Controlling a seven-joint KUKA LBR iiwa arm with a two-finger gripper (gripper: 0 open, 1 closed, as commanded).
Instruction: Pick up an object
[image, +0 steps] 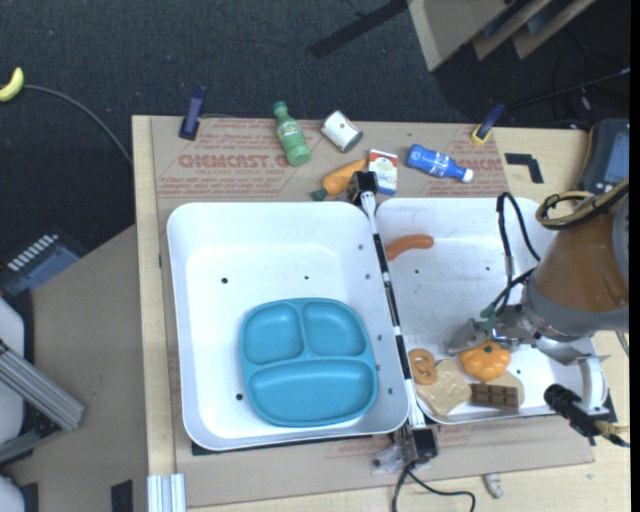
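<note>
My gripper (478, 338) hangs low over the right bin (450, 290), near its front right part. An orange toy fruit (487, 362) lies directly under and in front of it, touching or nearly touching it. Just left of the fruit are a pretzel (422, 366) and a beige bread slice (445, 393). A brown chocolate bar (495, 397) lies at the bin's front edge. An orange-red sausage (408, 244) rests near the bin's back left corner. The arm's bulk hides the bin's right side.
The left bin (210, 260) holds a blue divided plate (307, 360) towards the front. Behind the bins on the bench lie a green bottle (292, 135), a white can (341, 130), a blue bottle (438, 163), a small carton (382, 170) and a carrot (340, 181).
</note>
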